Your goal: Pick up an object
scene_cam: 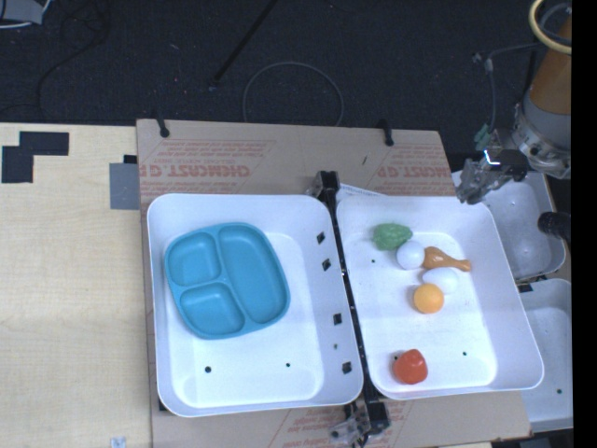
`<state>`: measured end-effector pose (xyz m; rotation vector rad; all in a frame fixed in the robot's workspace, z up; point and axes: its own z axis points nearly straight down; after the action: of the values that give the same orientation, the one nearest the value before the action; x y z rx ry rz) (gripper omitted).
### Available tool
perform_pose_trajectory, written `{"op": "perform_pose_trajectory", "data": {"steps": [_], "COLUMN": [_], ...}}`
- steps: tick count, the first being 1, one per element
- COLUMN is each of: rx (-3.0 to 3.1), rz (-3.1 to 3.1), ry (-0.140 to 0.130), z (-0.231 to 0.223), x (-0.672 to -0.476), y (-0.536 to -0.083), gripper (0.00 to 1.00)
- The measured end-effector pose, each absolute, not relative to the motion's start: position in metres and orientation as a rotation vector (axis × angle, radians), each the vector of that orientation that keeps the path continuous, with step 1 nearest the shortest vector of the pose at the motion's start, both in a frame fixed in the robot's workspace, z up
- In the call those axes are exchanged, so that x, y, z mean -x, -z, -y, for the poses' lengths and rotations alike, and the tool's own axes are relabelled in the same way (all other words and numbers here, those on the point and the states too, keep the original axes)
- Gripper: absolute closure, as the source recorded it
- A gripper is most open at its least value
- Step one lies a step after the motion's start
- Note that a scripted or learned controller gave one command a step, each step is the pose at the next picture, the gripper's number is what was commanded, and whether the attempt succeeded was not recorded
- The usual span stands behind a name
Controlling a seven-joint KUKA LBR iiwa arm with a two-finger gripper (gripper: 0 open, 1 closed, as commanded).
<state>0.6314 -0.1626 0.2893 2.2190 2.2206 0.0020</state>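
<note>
The right bin point(508, 339) holds several small objects. A green lump point(393, 235) lies near its far edge, with a white ball point(410, 256) just in front of it. An orange drumstick-shaped piece point(446, 261) touches the white ball and a second white piece point(445, 281). Below them are an orange ball point(428, 299) and, close to the near edge, a red object point(409, 366). My gripper point(476, 181) hangs over the far right corner of this bin, apart from every object, with nothing seen in it.
A blue divided plate point(226, 279) lies in the left bin point(242, 385). A black divider point(340, 287) runs between the bins. Cardboard point(280, 161) lies under both. The arm's orange band point(550, 82) is at the upper right.
</note>
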Motion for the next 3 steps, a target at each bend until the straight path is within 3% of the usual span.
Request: {"op": "perform_pose_trajectory", "data": {"steps": [3], "rx": [-2.221], "rz": [-2.230], "ry": [0.003], "z": [0.010], "x": [-0.566], "y": [-0.258], "gripper": [1.00]}}
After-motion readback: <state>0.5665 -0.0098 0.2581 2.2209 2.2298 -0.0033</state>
